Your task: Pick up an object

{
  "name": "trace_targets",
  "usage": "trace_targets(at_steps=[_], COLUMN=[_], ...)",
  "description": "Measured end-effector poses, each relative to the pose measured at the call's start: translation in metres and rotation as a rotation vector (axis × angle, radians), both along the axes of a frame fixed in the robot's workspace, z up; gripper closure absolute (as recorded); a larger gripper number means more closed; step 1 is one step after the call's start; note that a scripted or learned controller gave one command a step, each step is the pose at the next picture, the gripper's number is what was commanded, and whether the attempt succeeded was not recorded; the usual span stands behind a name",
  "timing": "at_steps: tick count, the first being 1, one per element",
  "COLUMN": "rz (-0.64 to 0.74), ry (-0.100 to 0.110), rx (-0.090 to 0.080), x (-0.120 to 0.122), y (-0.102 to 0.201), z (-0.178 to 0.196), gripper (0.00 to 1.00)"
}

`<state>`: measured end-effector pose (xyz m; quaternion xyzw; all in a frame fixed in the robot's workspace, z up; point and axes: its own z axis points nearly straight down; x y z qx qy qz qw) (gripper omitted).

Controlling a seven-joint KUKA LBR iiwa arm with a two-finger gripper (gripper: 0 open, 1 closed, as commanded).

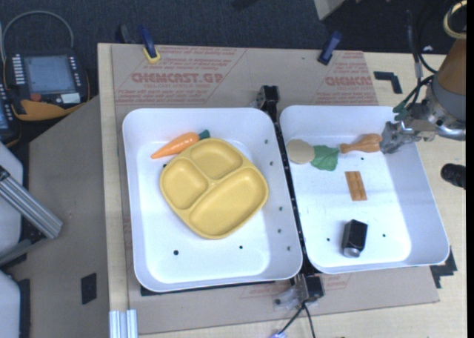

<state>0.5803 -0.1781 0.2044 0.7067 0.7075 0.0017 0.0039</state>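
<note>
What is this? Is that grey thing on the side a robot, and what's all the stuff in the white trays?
Yes, it's a robot arm, reaching in from the right. One camera looks down from above the bench. The arm's hand is at the far edge of the right tray, next to a tan toy piece. I can't tell if it is holding anything. That tray also has a green piece, a beige disc, a small brown block and a black object. The left tray holds a yellow divided plate and a toy carrot.
</note>
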Motion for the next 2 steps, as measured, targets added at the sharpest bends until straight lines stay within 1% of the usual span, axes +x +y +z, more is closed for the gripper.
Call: trace_targets(at_steps=[1,2], rz=[0.000,0.004], ry=[-0.001,0.010], rx=[0.000,0.004], x=[0.012,0.018], y=[0.000,0.049], z=[0.053,0.039], gripper=[1.00,1.00])
